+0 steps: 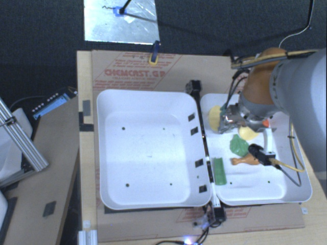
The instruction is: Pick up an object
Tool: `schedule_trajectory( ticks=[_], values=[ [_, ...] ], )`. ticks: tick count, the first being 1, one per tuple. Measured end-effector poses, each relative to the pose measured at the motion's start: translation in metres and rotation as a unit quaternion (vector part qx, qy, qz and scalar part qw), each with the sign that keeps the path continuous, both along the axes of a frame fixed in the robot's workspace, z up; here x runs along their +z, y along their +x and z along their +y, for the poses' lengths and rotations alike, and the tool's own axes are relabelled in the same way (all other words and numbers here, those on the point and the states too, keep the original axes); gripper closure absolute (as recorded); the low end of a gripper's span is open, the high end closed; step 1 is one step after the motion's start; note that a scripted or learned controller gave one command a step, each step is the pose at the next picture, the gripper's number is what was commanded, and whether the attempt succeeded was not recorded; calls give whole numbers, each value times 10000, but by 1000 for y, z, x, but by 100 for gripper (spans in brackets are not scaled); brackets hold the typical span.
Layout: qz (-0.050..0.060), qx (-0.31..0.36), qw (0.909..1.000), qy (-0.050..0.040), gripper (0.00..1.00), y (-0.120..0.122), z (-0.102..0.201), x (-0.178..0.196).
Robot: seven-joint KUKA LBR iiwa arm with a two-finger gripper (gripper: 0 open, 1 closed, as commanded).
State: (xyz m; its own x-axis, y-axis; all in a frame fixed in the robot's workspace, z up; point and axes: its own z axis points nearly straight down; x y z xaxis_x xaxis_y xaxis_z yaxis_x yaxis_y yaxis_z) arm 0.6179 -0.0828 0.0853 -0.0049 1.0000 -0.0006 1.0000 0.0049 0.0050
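The objects lie in the right bin [294,190]: a yellow piece [214,116] near its far left corner, a pale yellow piece [248,132], a green lump [238,145] and a brown drumstick-shaped piece [244,160] around mid-bin, and a green bar [219,171] along its left wall. The hand [228,122] hangs low just beside the yellow piece; how it stands cannot be made out. The arm [286,88] covers the bin's far right corner. The left bin [107,152] adjoins.

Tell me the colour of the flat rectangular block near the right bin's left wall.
Green block, clear in the camera view.
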Motion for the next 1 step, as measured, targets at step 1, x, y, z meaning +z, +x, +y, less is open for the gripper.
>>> schedule_trajectory(
  ticks=[1],
  values=[
    [9,1,10000,4,100,9,-1,0]
  ],
)
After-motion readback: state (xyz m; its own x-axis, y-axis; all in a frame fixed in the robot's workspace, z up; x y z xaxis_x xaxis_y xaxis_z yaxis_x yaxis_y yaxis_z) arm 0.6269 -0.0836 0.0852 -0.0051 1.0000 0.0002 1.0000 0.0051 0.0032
